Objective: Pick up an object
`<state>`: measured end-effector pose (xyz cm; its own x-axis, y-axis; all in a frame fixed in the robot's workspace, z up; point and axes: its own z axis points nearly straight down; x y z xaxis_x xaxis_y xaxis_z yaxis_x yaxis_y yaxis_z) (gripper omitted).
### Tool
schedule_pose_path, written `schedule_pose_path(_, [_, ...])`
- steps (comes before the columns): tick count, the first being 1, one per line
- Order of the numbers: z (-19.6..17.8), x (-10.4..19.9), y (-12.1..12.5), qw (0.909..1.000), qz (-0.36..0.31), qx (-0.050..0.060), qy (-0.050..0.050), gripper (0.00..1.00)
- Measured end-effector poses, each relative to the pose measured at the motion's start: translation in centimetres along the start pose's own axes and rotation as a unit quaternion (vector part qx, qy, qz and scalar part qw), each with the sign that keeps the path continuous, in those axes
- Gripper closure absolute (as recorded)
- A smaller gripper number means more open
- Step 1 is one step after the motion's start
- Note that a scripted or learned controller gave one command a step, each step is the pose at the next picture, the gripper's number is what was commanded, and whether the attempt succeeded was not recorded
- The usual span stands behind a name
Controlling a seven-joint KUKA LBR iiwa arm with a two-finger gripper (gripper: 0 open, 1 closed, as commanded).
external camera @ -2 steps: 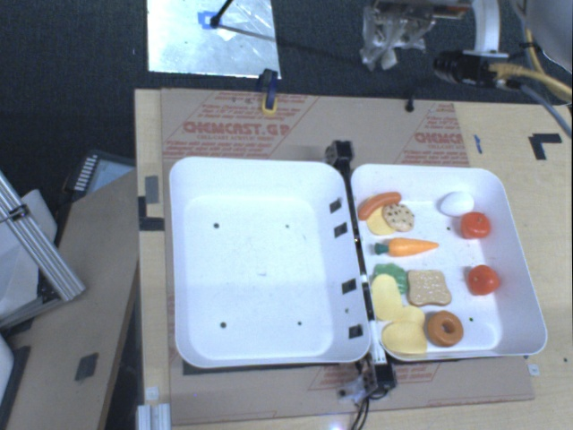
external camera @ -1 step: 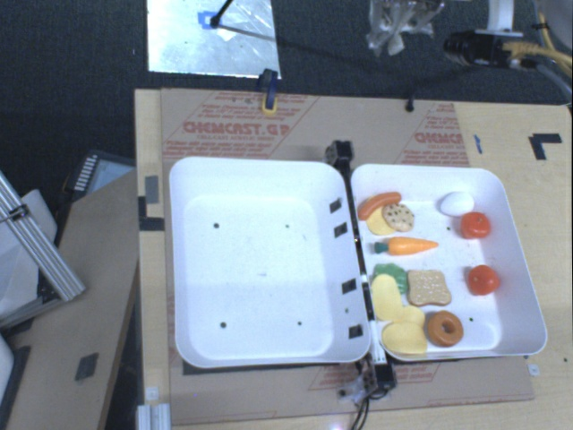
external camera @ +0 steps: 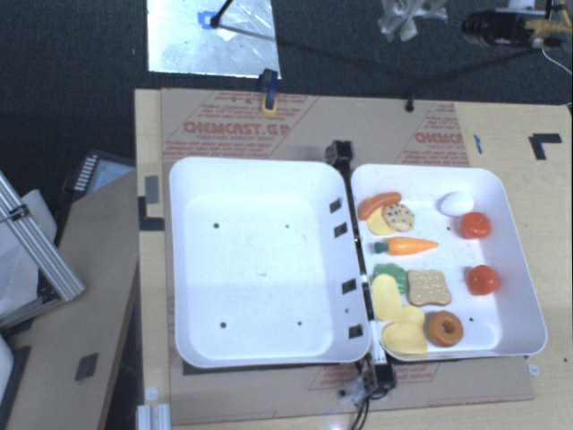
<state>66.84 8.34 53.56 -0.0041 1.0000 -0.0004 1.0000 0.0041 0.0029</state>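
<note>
The right bin (external camera: 515,267) holds several toy foods. A sausage (external camera: 379,204), a cookie (external camera: 397,217) and a carrot (external camera: 407,246) lie near its left wall. A white egg (external camera: 456,203) and two red tomatoes (external camera: 475,225) (external camera: 483,279) sit toward the right. Lower down are a green piece (external camera: 389,271), a toast slice (external camera: 429,287), yellow pieces (external camera: 387,298) and a donut (external camera: 444,329). My gripper (external camera: 412,9) hangs blurred at the top of the view, beyond the bench's far edge and well away from both bins.
The left bin (external camera: 260,258) stands beside the right one, joined along a black hinge strip (external camera: 354,258). A shiny metal sheet (external camera: 212,25) lies on the floor at the top left. A yellow clamp (external camera: 269,97) grips the bench's far edge. Aluminium framing (external camera: 36,249) stands left.
</note>
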Motion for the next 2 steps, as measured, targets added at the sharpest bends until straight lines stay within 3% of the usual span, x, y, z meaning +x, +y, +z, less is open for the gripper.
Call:
schedule_pose_path(1, [0.0, 0.2, 0.0, 1.0000, 0.000, 0.000, 0.000, 1.00])
schedule_pose_path(2, [0.1, -2.0, 0.0, 1.0000, 0.002, 0.001, 0.000, 1.00])
